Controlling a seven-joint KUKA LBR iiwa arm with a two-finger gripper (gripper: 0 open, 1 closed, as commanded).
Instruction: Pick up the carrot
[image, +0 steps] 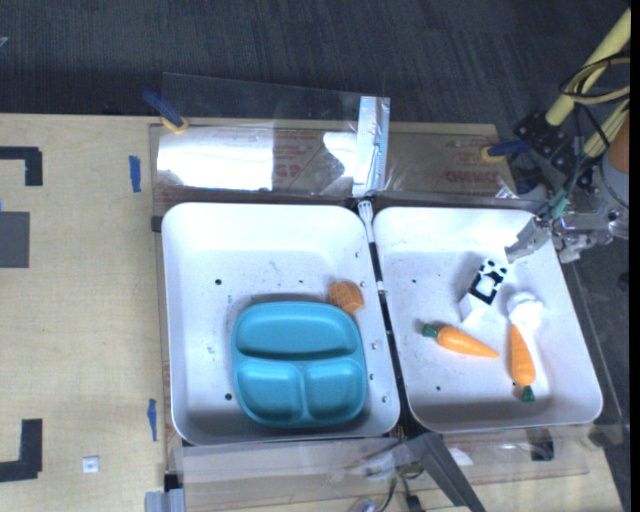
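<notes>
Two orange carrots lie in the right bin (420, 240). One carrot (462, 341) lies almost level near the bin's middle, its green end pointing left. The other carrot (520, 361) lies lengthwise near the right wall, green end toward the front. My gripper (524, 243) hangs at the bin's back right corner, behind both carrots and apart from them. Nothing is seen in its grasp.
A white block with a black-and-white tag (483, 285) lies between the gripper and the carrots. A small white piece (525, 311) touches the top of the right carrot. The left bin (200, 250) holds a blue divided tray (299, 364) and a small brown round piece (346, 295).
</notes>
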